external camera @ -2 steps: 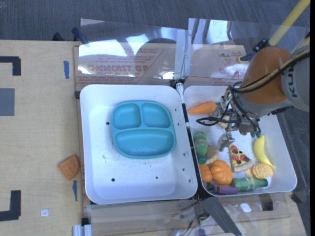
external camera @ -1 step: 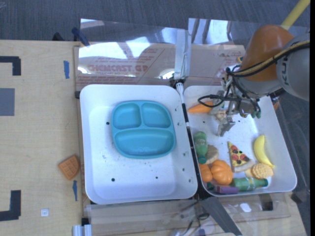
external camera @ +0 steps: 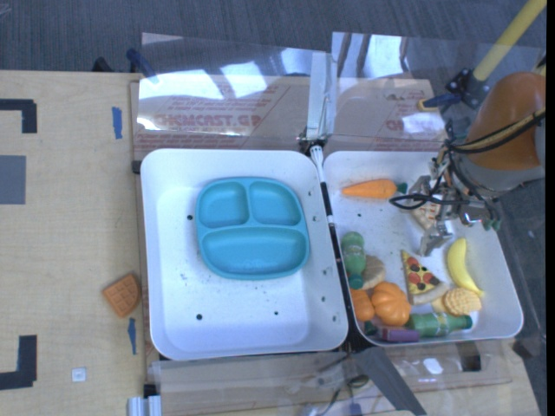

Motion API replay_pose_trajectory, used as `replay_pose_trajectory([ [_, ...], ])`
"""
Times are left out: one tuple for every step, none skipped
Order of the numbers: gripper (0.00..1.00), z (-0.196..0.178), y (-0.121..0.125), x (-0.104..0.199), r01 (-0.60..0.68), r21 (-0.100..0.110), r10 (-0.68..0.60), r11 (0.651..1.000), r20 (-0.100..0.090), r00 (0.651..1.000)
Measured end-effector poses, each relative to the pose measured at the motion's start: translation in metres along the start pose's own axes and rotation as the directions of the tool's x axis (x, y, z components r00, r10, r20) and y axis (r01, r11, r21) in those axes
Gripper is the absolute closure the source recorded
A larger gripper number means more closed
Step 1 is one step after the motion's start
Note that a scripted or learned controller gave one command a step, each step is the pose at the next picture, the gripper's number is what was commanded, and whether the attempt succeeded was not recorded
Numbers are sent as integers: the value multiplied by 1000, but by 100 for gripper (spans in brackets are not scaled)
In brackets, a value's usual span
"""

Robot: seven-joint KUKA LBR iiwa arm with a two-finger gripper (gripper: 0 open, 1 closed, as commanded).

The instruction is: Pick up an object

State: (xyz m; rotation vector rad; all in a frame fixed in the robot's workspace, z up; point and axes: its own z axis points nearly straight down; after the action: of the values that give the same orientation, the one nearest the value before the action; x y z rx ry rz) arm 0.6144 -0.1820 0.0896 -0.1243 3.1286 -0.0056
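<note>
The worktop (external camera: 61,232) is pale wood under a grey carpeted floor, and it carries two shallow white bins side by side. The left bin (external camera: 173,319) holds a blue divided plate (external camera: 251,228). The right bin (external camera: 503,319) holds the toy food I am here for.

I am in the approach step. My jaws (external camera: 436,232) hang low over the right bin, just beside the banana (external camera: 461,265) and above the pizza slice (external camera: 420,277). Cables and metal parts crowd my wrist, so I cannot tell whether my jaws are released or clenched, and I see nothing caught in them. I judge that no pick is made yet.

The banana looks like the nearest candidate. It is yellow, curved and smooth, lying flat on the bin floor with its lower end just beside a round yellow waffle-like piece (external camera: 461,301). The pizza slice is a flat wedge with red and dark toppings, close to the banana's left. A carrot (external camera: 371,190) lies well apart from the banana, toward the far left corner of that bin. More pieces crowd the near edge: an orange pumpkin-like piece (external camera: 389,303) and a green piece (external camera: 353,250).

The next move calls for settling squarely over one piece, going down to the bin floor, and closing across its narrow width. The banana's curve may let it slip sideways.
</note>
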Motion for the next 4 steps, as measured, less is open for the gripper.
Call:
replay_pose_trajectory([
  [0,-2,-33,107,0,2,0,1000,-1,1000],
  [0,0,-15,42,-75,-1,75,997,4,997],
  [0,-1,74,-30,-247,-3,247,969,-12,969],
  [0,-1,87,-6,-485,-3,485,875,0,875],
])
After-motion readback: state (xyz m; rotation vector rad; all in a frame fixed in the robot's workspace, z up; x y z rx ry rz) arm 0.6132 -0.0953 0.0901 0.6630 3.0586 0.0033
